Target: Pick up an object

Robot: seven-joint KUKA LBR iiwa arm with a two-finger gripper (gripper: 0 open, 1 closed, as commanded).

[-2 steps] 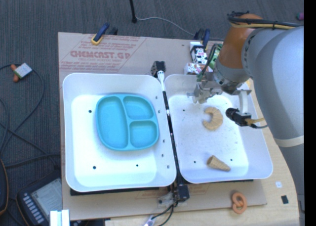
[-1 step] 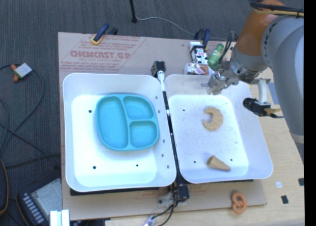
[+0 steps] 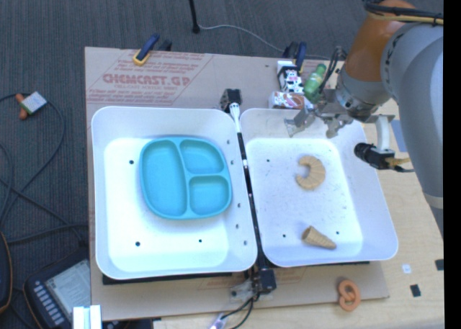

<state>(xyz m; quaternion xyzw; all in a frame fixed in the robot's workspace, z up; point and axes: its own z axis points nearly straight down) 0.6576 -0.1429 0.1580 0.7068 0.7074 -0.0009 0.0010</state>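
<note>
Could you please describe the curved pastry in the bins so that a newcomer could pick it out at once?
Of the two white bins, take the right bin, the one without the blue tray. Two tan pieces lie in it; the croissant is the upper one, nearer the gripper. It is crescent-shaped, unlike the pointed cone below.

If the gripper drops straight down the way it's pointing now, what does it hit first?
Most likely the bare floor of the right bin near its far rim. The gripper hangs over that back edge, with the croissant-shaped piece nearer the camera, outside that line. Depth is hard to judge from this slant.
</note>
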